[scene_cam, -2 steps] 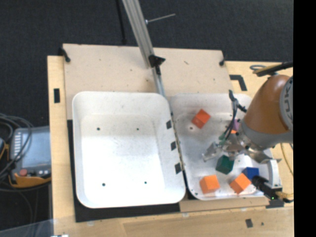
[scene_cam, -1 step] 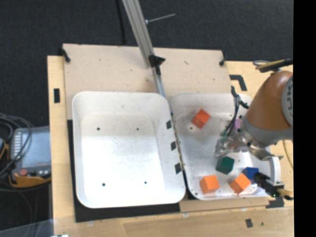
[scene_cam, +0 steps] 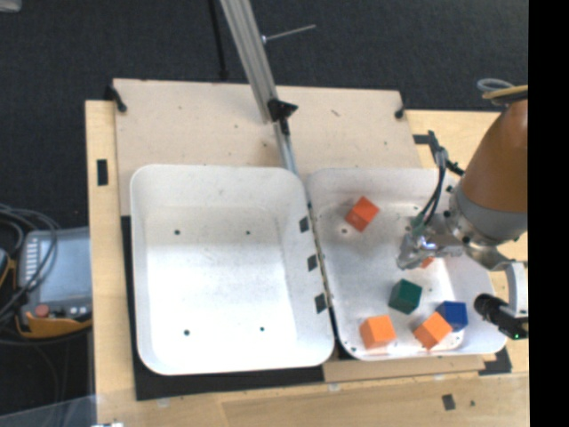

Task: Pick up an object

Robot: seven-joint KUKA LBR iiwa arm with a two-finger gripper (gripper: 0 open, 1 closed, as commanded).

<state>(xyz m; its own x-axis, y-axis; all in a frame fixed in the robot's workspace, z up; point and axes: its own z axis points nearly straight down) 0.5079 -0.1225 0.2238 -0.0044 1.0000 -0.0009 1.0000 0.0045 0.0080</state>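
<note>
Camera view: the gripper [scene_cam: 418,254] is seen low in the right bin [scene_cam: 356,189], its fingers blurred, so their state cannot be told. A small orange piece [scene_cam: 428,261] is half hidden beside it; a green cube [scene_cam: 406,295] lies just below.

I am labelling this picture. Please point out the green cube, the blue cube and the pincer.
green cube [scene_cam: 405,295]: camera view, on its top face.
blue cube [scene_cam: 453,313]: camera view, on its top face.
pincer [scene_cam: 414,254]: camera view, at its lower metal end, in the right bin.
</note>
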